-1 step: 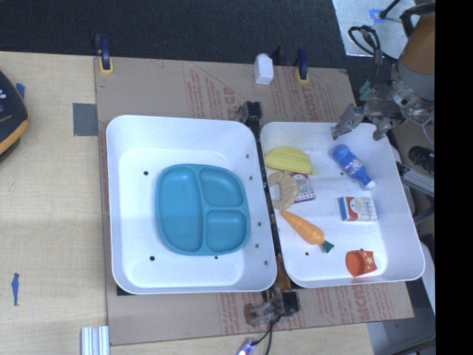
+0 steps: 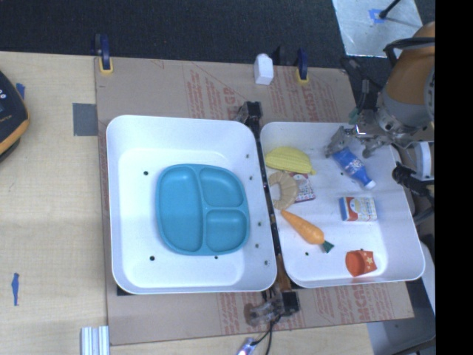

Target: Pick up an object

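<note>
Blue bottle (image 2: 352, 166) in right bin (image 2: 399, 268), label unreadable; jaws spread astride its upper end, not pinching.

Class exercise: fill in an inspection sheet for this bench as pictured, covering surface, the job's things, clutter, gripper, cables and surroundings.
Surface: cardboard sheet on a wooden bench, bearing two white bins.
Job's things: right bin holds a corn cob, carrot, blue tube, small carton, red cup.
Clutter: left bin holds a blue divided plate.
Gripper: gripper over the blue tube; grasp unclear.
Cables: wires at the bins' near join.
Surroundings: blue clamps on the far edge.
</note>
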Available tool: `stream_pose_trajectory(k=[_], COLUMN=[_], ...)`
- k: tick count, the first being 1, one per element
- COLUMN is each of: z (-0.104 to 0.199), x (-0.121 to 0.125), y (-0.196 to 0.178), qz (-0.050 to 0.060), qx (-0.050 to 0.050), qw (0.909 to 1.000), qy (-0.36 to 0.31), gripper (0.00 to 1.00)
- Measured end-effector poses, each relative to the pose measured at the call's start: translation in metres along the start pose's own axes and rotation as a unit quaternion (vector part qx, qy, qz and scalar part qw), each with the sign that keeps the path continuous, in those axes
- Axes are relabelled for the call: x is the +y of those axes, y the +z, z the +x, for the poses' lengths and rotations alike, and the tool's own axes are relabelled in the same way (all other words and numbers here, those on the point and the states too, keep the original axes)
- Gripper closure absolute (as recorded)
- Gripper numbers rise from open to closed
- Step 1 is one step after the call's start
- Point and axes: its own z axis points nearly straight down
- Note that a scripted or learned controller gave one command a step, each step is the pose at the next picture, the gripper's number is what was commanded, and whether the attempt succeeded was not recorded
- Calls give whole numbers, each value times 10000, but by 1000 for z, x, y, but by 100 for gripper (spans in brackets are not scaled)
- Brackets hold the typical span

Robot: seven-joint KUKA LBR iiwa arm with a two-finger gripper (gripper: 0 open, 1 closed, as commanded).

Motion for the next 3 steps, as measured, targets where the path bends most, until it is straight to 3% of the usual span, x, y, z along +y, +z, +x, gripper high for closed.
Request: stream_pose_trajectory(k=[1, 2, 3], z=[-12, -12, 47], x=[1, 2, -20], y=[38, 26, 33], qz=[-1, -3, -11], qx=[1, -1, 0], qw=[10000, 10000, 10000], qy=[-7, -21, -13], gripper=[0, 100, 100])
